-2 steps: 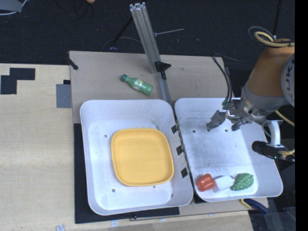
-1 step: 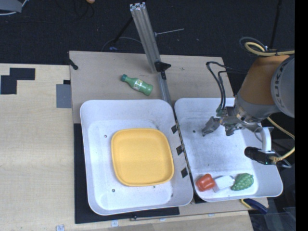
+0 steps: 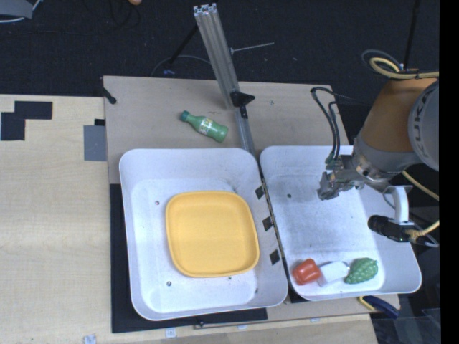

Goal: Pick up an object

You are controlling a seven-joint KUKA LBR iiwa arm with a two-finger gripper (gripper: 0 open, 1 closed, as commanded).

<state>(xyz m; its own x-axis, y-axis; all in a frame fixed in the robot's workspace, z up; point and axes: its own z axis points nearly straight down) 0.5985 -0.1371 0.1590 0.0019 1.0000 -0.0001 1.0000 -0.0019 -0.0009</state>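
Hand (image 3: 328, 190) over right bin (image 3: 308, 221), far from red object (image 3: 306, 271).

The end effector (image 3: 328, 189) is too small and dark to read its fingers. The arm (image 3: 401, 124) runs off frame at 3 o'clock.

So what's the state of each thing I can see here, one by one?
Gripper: over the right bin, holding nothing visible.
Yellow plate: flat in the left bin.
Green bottle: on its side on the bench, outside the bins.
Red pepper, white block, green broccoli-like toy: in a row along the right bin's near edge.
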